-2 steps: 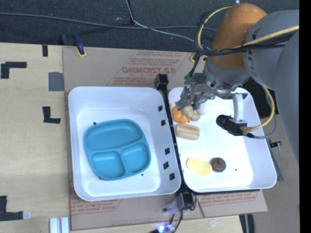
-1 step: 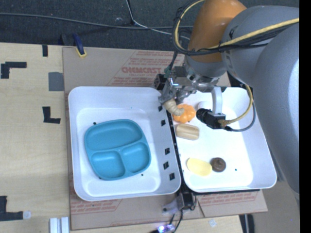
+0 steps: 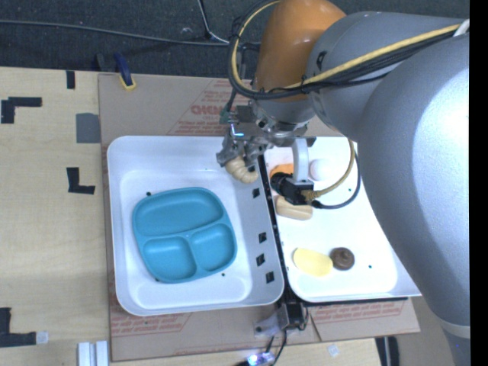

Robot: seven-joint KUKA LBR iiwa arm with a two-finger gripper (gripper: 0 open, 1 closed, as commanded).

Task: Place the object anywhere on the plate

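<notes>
A blue plate (image 3: 184,232) with three compartments lies in the left bin (image 3: 122,174). My gripper (image 3: 241,158) hangs over that bin's far right corner, up and to the right of the plate. A small tan lumpy object (image 3: 245,171) sits between its fingers (image 3: 228,155), so the gripper is shut on it. The object is clear of the plate, close to the wall between the two bins.
The right bin (image 3: 374,227) holds an orange piece (image 3: 280,171), a white egg-like thing (image 3: 320,168), a tan roll (image 3: 296,209), a yellow disc (image 3: 313,261) and a brown round item (image 3: 342,258). The grey arm (image 3: 396,90) looms over the right side.
</notes>
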